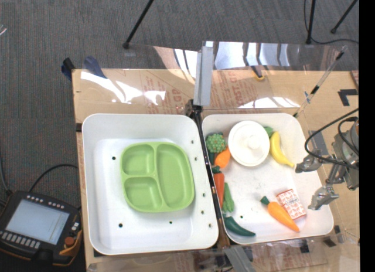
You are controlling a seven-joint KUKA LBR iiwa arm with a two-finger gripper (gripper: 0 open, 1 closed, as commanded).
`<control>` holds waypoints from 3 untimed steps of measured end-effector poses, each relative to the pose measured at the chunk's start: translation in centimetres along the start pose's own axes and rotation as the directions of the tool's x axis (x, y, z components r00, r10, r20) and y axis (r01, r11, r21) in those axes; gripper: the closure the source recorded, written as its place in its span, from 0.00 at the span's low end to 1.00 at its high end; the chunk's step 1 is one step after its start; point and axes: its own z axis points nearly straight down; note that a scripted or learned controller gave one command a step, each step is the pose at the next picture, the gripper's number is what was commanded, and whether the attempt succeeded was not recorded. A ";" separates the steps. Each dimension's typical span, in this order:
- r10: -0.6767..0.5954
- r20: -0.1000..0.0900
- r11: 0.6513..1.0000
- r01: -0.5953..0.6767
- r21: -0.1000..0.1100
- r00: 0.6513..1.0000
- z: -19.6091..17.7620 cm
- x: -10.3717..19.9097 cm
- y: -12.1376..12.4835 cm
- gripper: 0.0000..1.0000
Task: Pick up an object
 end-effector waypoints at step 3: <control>-0.010 -0.002 1.000 0.010 -0.001 1.000 13.9 0.3 2.0 1.00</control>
